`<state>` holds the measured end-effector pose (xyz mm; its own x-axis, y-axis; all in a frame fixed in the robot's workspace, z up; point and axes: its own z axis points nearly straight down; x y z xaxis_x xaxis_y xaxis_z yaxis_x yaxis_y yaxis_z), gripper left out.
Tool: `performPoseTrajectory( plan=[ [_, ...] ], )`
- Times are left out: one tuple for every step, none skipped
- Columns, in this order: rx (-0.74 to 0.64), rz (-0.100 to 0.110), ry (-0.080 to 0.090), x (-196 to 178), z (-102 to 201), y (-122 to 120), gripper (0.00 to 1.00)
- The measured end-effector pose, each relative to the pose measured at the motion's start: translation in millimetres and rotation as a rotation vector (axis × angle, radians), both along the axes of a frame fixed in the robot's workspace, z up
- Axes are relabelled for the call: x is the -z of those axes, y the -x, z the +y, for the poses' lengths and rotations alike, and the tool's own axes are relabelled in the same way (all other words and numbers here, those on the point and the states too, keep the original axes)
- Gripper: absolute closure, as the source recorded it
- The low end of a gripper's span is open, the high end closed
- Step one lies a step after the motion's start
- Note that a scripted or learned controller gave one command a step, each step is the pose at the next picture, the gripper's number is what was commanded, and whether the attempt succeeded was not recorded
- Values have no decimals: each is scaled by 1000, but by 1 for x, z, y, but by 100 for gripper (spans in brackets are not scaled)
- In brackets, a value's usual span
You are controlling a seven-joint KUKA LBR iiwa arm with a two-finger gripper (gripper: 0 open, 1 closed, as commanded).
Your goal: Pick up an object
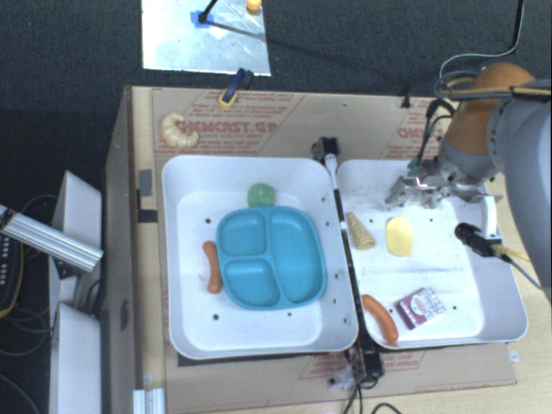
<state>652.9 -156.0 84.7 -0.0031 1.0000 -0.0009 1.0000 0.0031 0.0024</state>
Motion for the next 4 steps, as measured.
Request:
performPoseTrajectory(
  plan=[
    [1,1,0,0,8,24,0],
    [4,16,-3,0,10,-13,0],
    [1,-1,-1,-17,34,23,0],
    [1,1,0,0,28,43,0]
  ],
)
